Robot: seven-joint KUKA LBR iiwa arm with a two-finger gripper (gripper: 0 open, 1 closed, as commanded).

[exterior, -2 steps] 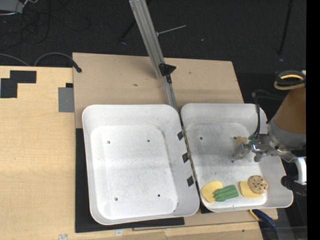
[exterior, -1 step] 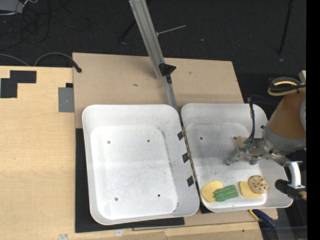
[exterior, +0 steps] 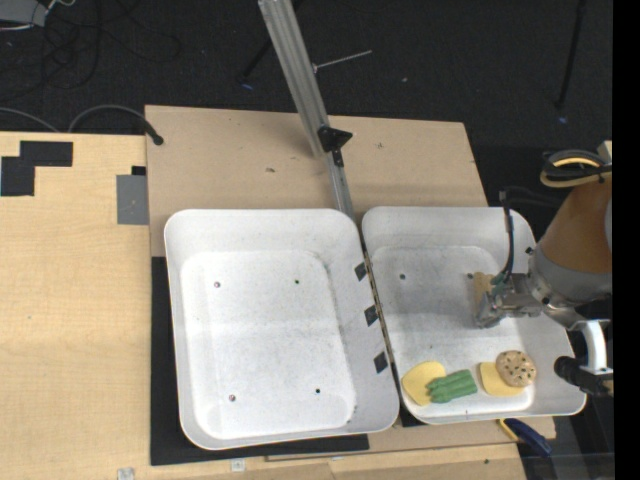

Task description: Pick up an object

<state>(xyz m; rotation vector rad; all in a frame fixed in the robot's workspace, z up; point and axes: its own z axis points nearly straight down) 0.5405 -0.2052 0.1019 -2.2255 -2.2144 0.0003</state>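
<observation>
In the right bin (exterior: 430, 230), three small items lie along the front edge: a yellow piece (exterior: 419, 377), a green piece (exterior: 452, 386) resting against it, and a yellow slab with a brown speckled cookie on top (exterior: 512, 371). My gripper (exterior: 489, 306) is low in the right bin near its right wall, above and behind those items, apart from them. Something tan shows by its fingers, too small to identify.
The left bin (exterior: 262, 323) lies beside the right one, with black clips along the shared wall. A slanted aluminium bar (exterior: 300, 78) rises behind the bins. The arm's orange band (exterior: 580, 233) enters from the right over the bin's right rim.
</observation>
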